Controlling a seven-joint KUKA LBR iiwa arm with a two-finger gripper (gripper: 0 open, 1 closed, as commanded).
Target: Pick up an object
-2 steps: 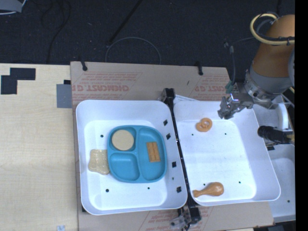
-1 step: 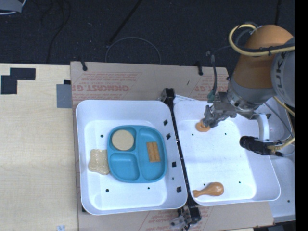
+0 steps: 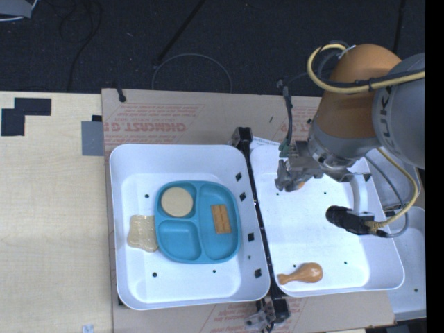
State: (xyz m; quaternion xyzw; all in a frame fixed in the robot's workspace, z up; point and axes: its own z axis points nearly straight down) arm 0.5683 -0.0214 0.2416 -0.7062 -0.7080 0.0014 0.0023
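My gripper [image 3: 290, 180] hangs over the upper left part of the right bin [image 3: 333, 255], close to the divider between the bins. A tan drumstick-shaped toy [image 3: 301, 274] lies near that bin's front edge, well below the gripper and apart from it. In the left bin [image 3: 132, 165] sits a blue sectioned tray [image 3: 187, 245]. It bears a round beige biscuit [image 3: 176, 201] in its upper left section and a brown rectangular cracker [image 3: 220, 218] in its right section. A pale yellow bread-like piece [image 3: 142, 232] lies against the tray's left side.
The grey arm with its orange band [image 3: 357, 82] comes in from the upper right above the right bin. A black fitting with a cable [image 3: 349, 219] hangs over that bin's right side. A black clamp strip [image 3: 251, 214] runs between the bins.
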